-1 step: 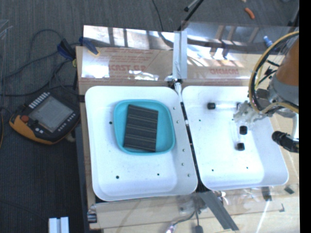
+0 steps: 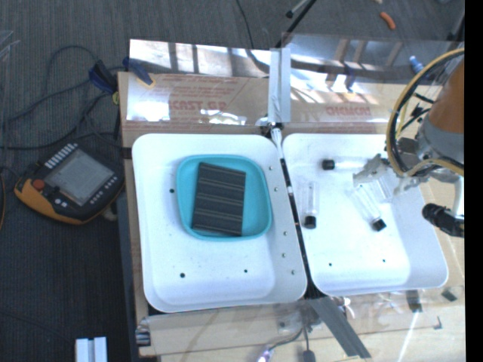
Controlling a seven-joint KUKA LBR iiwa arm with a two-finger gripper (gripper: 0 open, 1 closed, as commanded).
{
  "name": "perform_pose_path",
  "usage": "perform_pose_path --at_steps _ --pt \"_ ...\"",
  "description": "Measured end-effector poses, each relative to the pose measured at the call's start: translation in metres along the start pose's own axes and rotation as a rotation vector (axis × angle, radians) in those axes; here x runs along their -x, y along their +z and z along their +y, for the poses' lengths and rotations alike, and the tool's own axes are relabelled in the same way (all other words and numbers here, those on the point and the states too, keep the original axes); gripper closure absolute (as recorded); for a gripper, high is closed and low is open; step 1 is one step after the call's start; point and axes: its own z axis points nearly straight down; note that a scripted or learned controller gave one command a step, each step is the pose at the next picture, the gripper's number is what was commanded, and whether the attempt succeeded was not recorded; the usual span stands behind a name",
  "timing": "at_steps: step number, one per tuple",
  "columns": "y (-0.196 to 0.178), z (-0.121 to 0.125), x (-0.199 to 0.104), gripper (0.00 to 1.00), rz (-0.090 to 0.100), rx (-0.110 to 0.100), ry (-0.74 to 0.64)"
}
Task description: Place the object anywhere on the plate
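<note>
The left bin (image 2: 219, 277) comes closest to me, its front rim bare and white. Sitting in the middle of it is a teal plate (image 2: 223, 196), and on that plate lies a dark ribbed block (image 2: 219, 198), flat and wholly inside the plate's rim. Next door, touching along the shared edge, the right bin (image 2: 362, 274) holds a few clear plastic tubes with black caps (image 2: 377, 216), scattered and apart from each other. The arm (image 2: 445, 130) leans in from the right, cables looping over it, and its gripper (image 2: 377, 173) hangs over the right bin near those tubes. It is pale against the white and I cannot tell how its jaws stand or whether it has anything.
</note>
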Motion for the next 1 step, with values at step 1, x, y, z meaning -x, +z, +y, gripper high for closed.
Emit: perform_pose_path --at_steps 1 --pt "-0.1018 -0.0216 -0.0056 0.00 0.001 0.002 0.071"
